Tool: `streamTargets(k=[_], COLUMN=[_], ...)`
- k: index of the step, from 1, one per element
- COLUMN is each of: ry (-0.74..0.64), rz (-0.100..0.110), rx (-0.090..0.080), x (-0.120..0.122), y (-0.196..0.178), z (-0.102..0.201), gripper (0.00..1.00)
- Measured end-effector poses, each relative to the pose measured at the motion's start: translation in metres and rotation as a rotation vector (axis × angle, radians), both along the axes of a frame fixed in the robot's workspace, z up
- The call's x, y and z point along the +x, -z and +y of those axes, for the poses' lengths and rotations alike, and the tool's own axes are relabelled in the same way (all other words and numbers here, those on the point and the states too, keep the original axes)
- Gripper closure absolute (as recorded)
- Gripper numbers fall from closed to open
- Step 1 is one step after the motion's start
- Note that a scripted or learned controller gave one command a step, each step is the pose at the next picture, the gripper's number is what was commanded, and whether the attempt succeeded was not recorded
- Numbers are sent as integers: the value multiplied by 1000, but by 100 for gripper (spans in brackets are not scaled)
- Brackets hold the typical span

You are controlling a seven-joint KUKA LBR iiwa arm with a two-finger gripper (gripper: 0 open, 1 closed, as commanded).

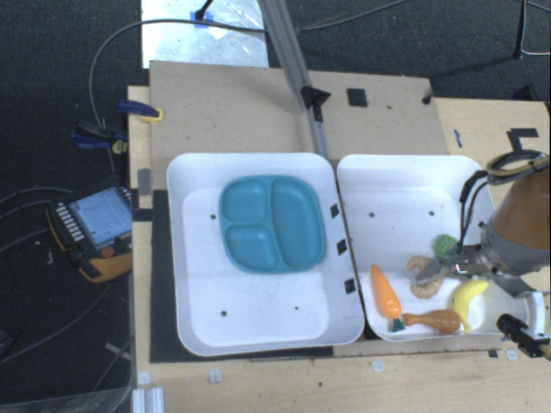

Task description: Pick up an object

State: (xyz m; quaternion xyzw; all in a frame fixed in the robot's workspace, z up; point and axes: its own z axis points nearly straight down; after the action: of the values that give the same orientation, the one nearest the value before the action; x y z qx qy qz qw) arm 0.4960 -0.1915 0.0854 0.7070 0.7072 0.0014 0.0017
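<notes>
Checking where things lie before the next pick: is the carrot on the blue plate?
No, the carrot lies in the right bin, while the blue plate sits in the left bin.

Matt teal plastic plate (273,223), smooth white plastic bins (194,312), glossy toy carrot (386,291)

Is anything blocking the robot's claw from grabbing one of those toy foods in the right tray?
Nothing visible is. The gripper sits low in the right bin, right at the curled shrimp and broccoli. The banana, drumstick and carrot lie open nearby.

Bench (258,110) under two bins (258,317)
</notes>
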Motion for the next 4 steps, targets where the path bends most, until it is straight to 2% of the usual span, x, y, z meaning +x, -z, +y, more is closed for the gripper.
streamTargets(k=[1,3,4], ry=[-1,-5,-6], rz=[-8,-1,0], rx=[-3,-1,-1], x=[2,13,14], y=[-14,-110,-139], z=[-1,7,6], gripper=[100,100,100])
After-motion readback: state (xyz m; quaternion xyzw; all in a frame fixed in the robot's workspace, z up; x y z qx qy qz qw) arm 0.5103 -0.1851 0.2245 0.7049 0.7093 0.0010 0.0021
